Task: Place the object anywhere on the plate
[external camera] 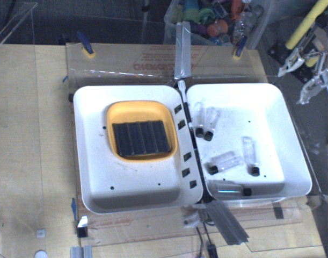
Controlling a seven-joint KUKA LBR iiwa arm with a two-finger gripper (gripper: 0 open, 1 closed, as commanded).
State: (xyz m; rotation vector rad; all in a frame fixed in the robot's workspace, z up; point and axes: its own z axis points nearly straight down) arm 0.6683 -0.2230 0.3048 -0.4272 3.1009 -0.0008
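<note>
left bin [88,144]: holds yellow plate [116,114], mid-left of frame, dark ridged insert [141,138] on it
right bin [271,106]: clear vials [224,162], black caps, scattered, none on the plate
gripper [306,77]: upper right edge of frame, outside the bins, jaws look spread, nothing between them
risk: vials round and slick, likely to roll or slip from a pinch; the clustered pair could cause a double grab

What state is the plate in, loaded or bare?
Loaded with one thing only: the yellow plate in the left bin carries a dark ridged slab; the clear vials lie in the right bin.
</note>
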